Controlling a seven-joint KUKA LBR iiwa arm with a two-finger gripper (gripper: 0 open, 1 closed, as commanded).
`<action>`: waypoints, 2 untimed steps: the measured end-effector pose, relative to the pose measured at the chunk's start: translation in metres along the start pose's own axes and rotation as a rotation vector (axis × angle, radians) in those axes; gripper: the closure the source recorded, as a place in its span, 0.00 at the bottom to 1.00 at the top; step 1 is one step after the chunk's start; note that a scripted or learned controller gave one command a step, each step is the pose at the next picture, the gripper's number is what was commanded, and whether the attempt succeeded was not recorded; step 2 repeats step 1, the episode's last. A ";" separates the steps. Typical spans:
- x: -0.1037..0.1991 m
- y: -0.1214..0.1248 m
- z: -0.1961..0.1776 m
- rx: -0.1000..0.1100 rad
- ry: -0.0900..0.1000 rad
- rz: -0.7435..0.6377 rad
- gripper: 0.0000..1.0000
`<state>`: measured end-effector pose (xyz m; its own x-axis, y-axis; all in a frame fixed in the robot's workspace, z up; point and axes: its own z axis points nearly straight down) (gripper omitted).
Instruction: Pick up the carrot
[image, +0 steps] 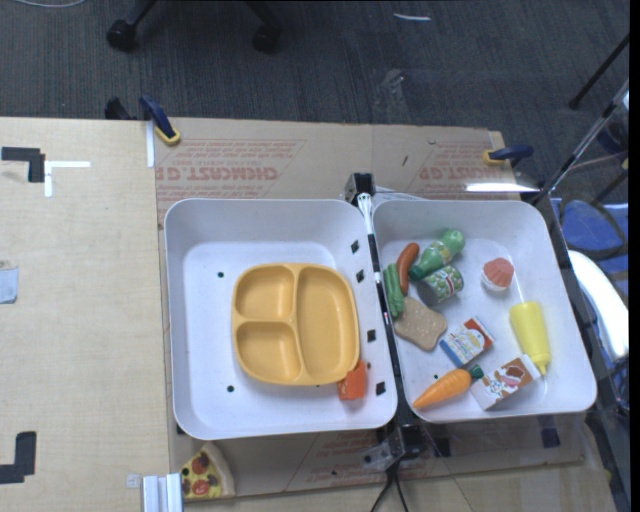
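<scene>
Dark carpet lies beyond a wooden bench (70, 300), where cardboard (300, 155) underlies two white bins. Within the right bin (560, 395), the carrot (444, 387) lies near the front wall, slanted, its green top toward a juice carton (503, 383) just beside it. A smaller carton (466, 342) and a bread slice (420, 323) sit just behind the carrot. Farther back are a can (443, 283), a green bottle (437, 254) and a red sausage (405, 264). A yellow bottle (530, 335) lies along the right side. The left bin (200, 225) holds a yellow divided plate (297, 324), with a small orange piece (352, 383) touching its front corner.
</scene>
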<state>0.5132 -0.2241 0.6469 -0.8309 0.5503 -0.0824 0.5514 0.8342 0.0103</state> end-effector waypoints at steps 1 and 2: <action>-0.003 0.001 -0.010 -0.001 -0.009 -0.002 1.00; -0.003 0.001 -0.010 -0.001 -0.009 -0.002 1.00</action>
